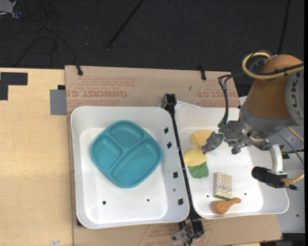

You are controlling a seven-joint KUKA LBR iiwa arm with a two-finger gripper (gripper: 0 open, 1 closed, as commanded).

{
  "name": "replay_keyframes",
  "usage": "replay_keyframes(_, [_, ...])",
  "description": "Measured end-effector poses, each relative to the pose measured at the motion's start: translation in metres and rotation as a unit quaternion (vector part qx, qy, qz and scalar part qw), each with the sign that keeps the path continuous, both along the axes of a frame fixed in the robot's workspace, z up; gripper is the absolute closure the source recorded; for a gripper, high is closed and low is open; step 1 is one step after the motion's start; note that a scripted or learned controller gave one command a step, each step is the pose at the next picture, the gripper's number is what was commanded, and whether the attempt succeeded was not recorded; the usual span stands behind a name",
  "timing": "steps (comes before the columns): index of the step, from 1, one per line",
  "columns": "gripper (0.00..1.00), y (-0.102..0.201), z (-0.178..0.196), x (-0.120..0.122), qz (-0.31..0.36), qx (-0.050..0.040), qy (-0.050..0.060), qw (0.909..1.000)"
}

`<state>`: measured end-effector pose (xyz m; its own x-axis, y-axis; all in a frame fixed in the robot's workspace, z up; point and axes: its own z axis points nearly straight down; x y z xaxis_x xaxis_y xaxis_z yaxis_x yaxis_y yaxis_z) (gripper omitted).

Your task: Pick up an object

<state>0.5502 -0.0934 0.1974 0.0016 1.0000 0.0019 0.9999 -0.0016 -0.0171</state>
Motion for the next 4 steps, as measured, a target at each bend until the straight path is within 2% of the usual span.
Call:
replay_keyframes(1, [0.00,0.000,0.007,0.003,0.001,-0.0005,-0.006,1.0000])
replay_keyframes(3, [0.00,0.002,-0.111,0.005,0.001,0.0001,-0.004,1.0000])
replay_keyframes(4, [1.00,0.000,-0.097,0.006,-0.002,-0.0005,-0.006,1.0000])
